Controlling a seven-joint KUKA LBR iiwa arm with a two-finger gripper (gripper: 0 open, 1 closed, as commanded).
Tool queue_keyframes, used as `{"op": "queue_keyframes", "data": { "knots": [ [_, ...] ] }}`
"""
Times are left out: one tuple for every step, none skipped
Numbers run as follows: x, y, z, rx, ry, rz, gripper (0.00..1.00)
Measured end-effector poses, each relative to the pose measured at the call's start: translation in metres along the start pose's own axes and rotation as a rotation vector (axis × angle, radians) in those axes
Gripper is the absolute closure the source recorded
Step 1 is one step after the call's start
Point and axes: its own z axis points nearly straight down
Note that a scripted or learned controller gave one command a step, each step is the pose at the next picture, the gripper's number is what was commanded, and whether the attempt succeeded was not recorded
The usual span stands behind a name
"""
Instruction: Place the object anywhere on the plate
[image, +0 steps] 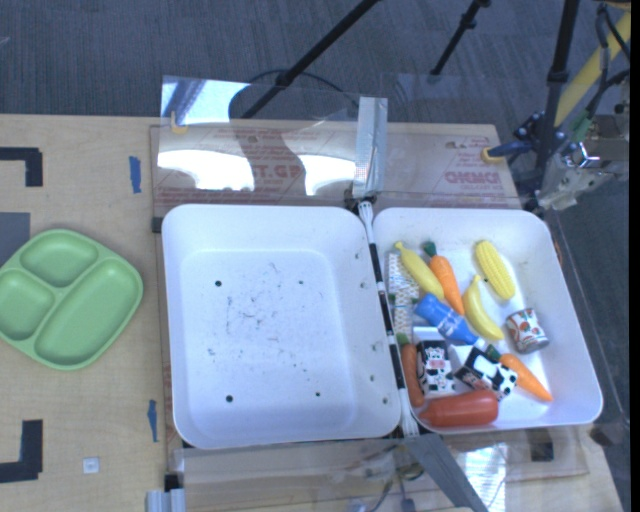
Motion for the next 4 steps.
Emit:
{"op": "queue_keyframes", "data": {
  "knots": [
    [0.0,0.001,-0.011,-0.004,-0.002,-0.001,1.0],
    [0.0,0.001,-0.011,-0.004,-0.003,-0.001,0.0],
    [0.05,-0.023,0.136,0.015,0.008,0.202,0.0],
    [0.048,-0.023,0.126,0.013,0.008,0.206,1.0]
  ]
}}
